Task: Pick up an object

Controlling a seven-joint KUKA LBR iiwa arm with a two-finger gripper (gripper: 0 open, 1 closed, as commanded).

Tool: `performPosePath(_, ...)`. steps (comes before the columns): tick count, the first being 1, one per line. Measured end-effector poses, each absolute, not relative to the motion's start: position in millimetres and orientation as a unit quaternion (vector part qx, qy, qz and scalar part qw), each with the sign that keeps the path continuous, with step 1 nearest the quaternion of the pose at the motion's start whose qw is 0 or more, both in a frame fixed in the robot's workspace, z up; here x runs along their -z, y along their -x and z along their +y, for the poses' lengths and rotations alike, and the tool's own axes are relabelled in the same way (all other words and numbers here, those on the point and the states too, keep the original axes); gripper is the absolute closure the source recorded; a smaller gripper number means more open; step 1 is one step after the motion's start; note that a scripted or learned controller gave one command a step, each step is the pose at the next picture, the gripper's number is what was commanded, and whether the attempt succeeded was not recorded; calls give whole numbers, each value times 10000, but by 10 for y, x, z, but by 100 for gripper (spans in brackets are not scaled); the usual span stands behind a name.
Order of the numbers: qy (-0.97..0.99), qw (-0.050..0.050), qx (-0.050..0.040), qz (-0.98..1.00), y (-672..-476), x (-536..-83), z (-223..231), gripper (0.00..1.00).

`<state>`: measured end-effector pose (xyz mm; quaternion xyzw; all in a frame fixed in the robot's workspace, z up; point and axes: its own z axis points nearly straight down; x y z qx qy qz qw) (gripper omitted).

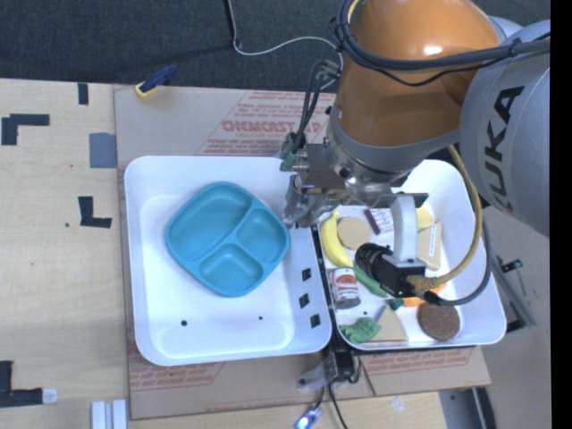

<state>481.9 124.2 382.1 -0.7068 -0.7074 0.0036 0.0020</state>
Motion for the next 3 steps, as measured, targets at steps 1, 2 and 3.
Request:
performPosePath(1,7057,17,-55,-7085,-4851,-3899,1265,100)
performPosePath(2,7052,25,-85,-7089,-4859,-3974,1272,100)
performPosePath(3,7064,44,-87,-7077,-4922,-2683,1412,100)
